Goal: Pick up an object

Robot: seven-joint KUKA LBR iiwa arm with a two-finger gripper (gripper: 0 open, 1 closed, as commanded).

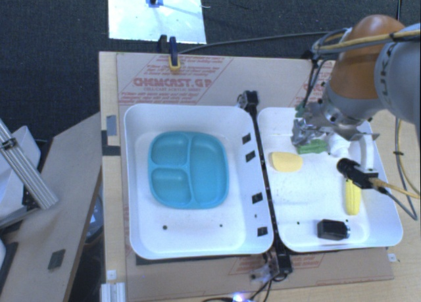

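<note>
The gripper (306, 135) sits low in the right bin (388, 228), right over a green block (316, 146), likely to grab it; whether its jaws are open or closed, I cannot tell; a yellow piece (286, 162) lies just beside

Turquoise plate (189, 169), yellow corn (352, 197), white bins (197, 245)

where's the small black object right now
In the camera view, the small black object lies near the front edge of the right bin, just below the lower end of the yellow corn cob.
</note>
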